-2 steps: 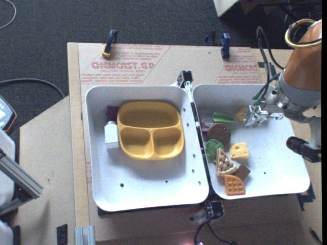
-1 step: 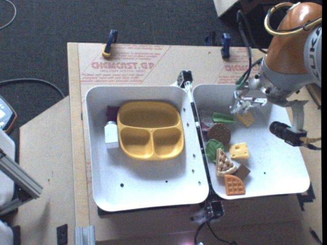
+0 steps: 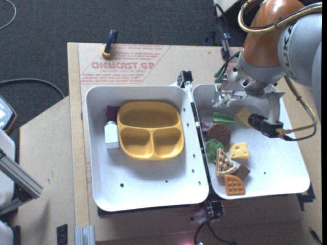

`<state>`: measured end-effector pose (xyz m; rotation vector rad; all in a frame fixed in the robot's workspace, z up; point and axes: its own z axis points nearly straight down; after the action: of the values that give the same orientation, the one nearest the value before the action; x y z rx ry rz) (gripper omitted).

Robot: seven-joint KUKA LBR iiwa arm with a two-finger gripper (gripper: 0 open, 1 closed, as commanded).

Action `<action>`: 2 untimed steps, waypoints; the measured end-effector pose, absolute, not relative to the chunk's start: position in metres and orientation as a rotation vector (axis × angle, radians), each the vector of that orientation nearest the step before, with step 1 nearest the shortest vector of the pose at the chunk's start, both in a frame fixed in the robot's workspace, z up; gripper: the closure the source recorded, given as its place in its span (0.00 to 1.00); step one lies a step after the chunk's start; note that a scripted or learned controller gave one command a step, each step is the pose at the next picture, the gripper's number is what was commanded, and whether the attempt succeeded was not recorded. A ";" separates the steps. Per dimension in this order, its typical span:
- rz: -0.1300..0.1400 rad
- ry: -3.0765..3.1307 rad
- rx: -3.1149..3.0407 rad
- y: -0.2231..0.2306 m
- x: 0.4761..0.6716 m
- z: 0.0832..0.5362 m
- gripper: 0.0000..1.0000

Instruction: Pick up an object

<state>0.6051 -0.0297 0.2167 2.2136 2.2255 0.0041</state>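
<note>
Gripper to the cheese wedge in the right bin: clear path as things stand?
Probably yes. The cheese wedge lies uncovered on the bin floor, with bare white floor to its right. The gripper hangs over the same bin's far end. Only the pizza slice crowds the wedge's left.

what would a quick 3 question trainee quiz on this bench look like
1. True or false: the yellow divided tray lies in the right bin.
2. Which thing lies nearest the front edge of the right bin? A) waffle piece B) cheese wedge C) brown round cookie
3. Fill in: the small white bottle sits just to the ____ of the yellow divided tray, as the camera sees it.

Key
1. False: it lies in the left bin.
2. A.
3. Left. The gripper hangs over the back of the right bin, near the green pieces.
</note>
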 end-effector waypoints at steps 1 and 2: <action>0.006 2.226 2.214 0.020 0.631 0.211 1.00; 0.006 2.224 2.215 0.063 0.656 0.218 1.00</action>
<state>0.6557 0.0630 0.2177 2.2147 2.2241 0.0064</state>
